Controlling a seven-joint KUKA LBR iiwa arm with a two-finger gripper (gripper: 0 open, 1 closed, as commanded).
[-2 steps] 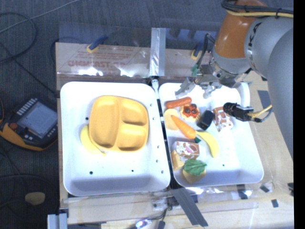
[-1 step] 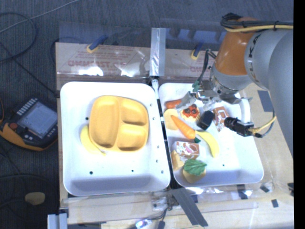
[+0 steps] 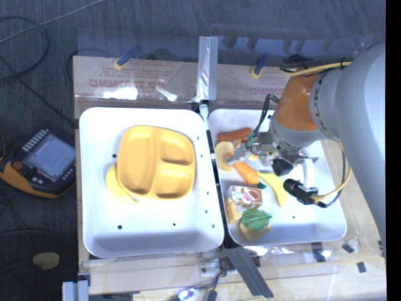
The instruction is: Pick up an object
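Note:
The right bin holds several toy foods: a red sausage, a pale yellow piece, an orange carrot, a yellow banana, a packaged snack and a green-topped item. My gripper hangs low over the bin's upper middle, just above the carrot and beside the sausage. Its fingers are hidden in the clutter of the wrist.
The left bin carries a yellow divided tray lying on top of a yellow banana-like piece. The grey arm with its orange band covers the right bin's upper right. A handheld pendant lies on the floor at the left.

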